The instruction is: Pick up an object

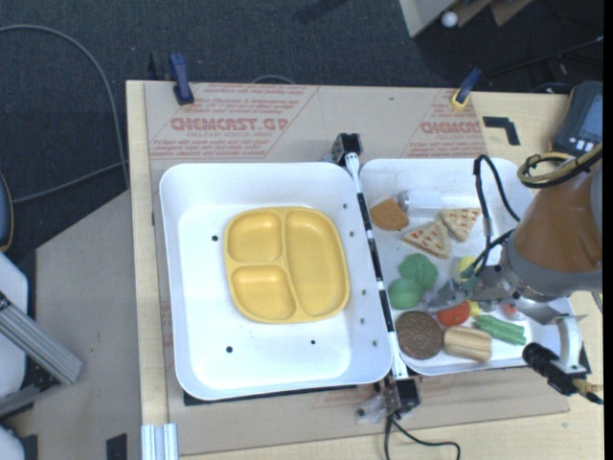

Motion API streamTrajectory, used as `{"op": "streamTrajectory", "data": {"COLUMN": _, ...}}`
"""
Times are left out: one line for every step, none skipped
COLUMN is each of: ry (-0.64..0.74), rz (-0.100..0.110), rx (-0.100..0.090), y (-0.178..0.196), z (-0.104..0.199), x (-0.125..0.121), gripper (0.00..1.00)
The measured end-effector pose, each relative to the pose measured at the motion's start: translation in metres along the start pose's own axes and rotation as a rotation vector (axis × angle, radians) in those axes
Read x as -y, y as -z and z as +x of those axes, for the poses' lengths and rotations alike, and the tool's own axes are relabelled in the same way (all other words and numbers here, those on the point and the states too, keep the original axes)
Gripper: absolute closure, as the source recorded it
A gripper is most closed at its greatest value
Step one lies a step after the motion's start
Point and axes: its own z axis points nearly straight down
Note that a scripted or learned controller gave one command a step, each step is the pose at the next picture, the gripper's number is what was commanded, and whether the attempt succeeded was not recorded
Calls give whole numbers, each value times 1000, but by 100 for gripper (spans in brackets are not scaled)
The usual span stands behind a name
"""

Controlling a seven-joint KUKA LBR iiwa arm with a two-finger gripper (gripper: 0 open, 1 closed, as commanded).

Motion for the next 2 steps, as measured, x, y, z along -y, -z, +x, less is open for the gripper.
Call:
{"op": "streamTrajectory", "data": {"ry": -1, "rz": -8, "rx": 2, "y": 12, "z": 0, "x": -2, "gripper": 100}}
{"op": "streamTrajectory", "data": {"ry": 0, "rz": -4, "rx": 4, "y": 64, "z": -65, "x": -29, "gripper": 100}}
